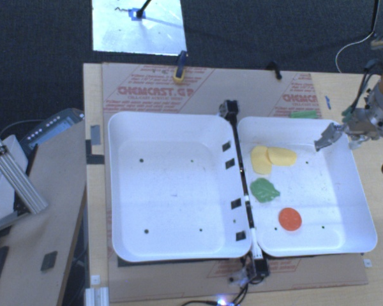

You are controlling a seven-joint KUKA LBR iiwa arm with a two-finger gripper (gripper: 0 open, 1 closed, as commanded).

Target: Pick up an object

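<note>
The gripper (329,137) hung over the upper right part of the right bin (354,190), and whether it was spread or closed could not be told from this angle; nothing showed between its tips. Well apart from it, a yellow piece (271,158), a green piece (264,189) and an orange disc (290,219) lay in that bin's left half. The left bin (172,183) sat beside it on the tabletop (153,88).

The arm (378,121) is grey metal, with an orange patch above the wrist. Its pincer (327,138) is grey. A thin white cable (352,46) loops above it.
</note>
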